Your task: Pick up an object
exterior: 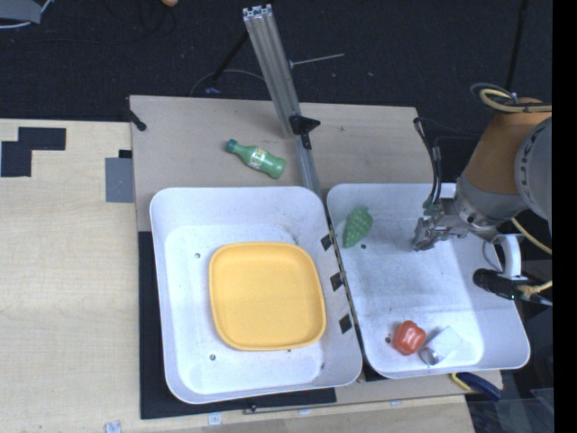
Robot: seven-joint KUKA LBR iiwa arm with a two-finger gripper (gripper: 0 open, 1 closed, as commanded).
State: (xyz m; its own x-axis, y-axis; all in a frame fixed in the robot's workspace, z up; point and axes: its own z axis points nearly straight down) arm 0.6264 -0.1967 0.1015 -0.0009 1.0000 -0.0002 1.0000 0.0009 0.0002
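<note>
My gripper (427,237) hangs low over the upper right part of the right bin (469,296), with the grey arm and its orange band behind it to the right. A green leafy object (358,226) lies at the bin's upper left, well left of the gripper. A red object (407,336) rests near the bin's front edge, beside a small pale, clear piece (444,343). Nothing shows between the fingers.
The left bin (180,242) holds a yellow square plate (267,294). A green bottle (257,158) lies on the bench behind the left bin. A metal rail (279,66) slants down toward the divider between the bins. Cables hang by the arm at the right.
</note>
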